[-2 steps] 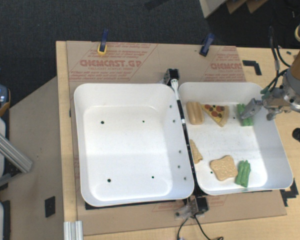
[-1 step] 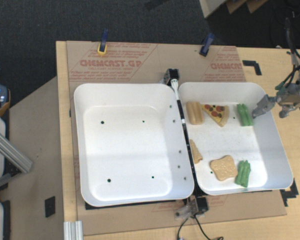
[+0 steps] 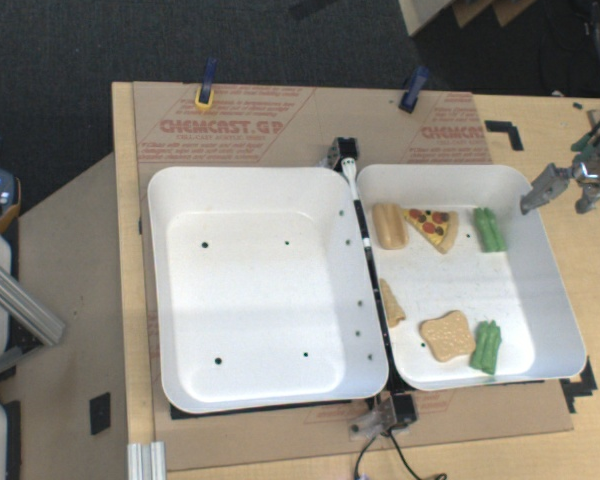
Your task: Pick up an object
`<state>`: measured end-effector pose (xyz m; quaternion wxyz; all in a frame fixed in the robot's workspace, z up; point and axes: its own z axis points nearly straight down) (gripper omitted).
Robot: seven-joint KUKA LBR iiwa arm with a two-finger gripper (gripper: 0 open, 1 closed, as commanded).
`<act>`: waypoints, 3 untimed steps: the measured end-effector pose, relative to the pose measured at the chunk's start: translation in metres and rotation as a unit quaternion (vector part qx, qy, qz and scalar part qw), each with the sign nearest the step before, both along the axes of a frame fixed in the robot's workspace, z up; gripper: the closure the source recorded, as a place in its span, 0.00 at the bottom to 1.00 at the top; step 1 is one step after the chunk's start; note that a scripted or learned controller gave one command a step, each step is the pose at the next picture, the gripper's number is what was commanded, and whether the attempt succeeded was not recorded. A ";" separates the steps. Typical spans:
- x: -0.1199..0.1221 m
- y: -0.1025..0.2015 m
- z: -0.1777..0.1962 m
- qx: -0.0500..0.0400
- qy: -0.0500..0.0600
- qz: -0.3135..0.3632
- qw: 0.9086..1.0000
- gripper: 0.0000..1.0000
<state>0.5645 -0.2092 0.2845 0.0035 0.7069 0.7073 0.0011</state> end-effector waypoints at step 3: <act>0.102 -0.014 0.141 -0.002 -0.004 0.002 1.000 0.00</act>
